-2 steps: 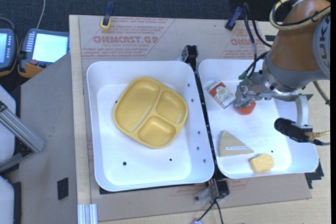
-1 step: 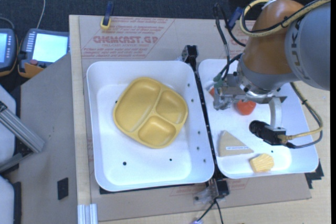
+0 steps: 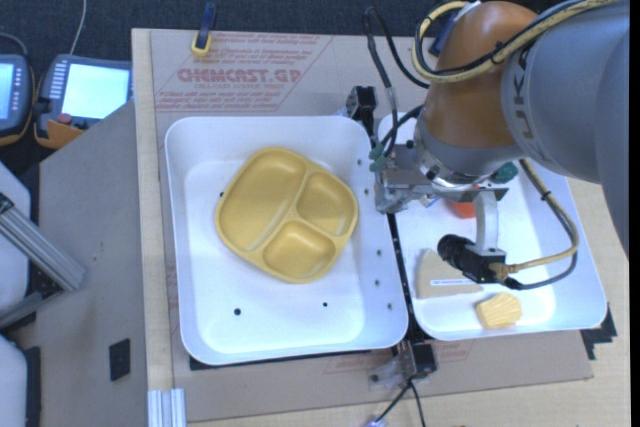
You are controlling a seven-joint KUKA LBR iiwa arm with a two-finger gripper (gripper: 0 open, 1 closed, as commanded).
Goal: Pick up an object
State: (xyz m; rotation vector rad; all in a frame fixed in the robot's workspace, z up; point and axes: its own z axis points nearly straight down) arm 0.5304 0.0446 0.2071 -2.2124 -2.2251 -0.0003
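While the arm hangs over the right bin, its bulk hides how the jaws stand

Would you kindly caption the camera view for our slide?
KUKA arm over the right bin; a yellow divided plate lies in the left bin.

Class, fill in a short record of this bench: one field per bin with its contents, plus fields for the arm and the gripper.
left bin: shallow, white; holds a yellow divided plate with three compartments
right bin: shallow, white; holds a yellow ridged block, a pale wedge-shaped piece and a small orange thing partly hidden by the arm
arm: reaches in from the right, over the right bin
gripper: under the wrist, at the right bin's left edge
grasp: cannot tell
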